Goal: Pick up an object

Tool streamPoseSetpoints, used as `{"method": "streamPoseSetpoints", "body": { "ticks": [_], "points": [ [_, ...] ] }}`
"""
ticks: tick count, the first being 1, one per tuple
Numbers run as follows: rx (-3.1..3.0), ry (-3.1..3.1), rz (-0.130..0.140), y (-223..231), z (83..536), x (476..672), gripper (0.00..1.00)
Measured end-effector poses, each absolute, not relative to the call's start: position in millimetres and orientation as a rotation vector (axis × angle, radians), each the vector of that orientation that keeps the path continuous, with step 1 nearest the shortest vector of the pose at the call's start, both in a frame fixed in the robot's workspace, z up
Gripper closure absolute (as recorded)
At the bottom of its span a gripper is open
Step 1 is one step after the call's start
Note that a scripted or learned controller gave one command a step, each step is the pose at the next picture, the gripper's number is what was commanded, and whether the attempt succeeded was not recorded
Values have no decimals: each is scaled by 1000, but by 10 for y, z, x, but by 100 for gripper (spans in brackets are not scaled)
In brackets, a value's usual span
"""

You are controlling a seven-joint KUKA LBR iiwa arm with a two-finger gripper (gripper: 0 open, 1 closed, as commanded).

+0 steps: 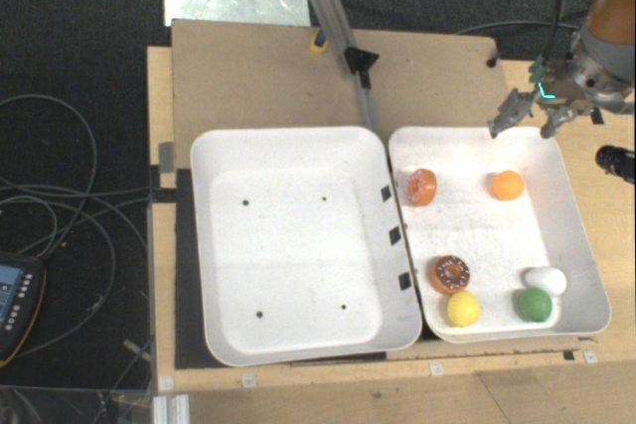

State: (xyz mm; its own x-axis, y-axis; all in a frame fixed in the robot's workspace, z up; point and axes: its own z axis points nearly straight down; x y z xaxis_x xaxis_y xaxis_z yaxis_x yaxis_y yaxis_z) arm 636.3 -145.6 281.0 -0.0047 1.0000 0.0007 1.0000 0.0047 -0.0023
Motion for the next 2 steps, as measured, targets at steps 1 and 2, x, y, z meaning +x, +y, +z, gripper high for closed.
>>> {"method": "streamPoseSetpoints", "body": {
  "ticks": [1, 2],
  "points": [
    [-2216, -2230, -1, -1455, 2838, 6369, 0],
    [-2219, -2223, 2, -1507, 2408, 6392, 0]
  ]
}}
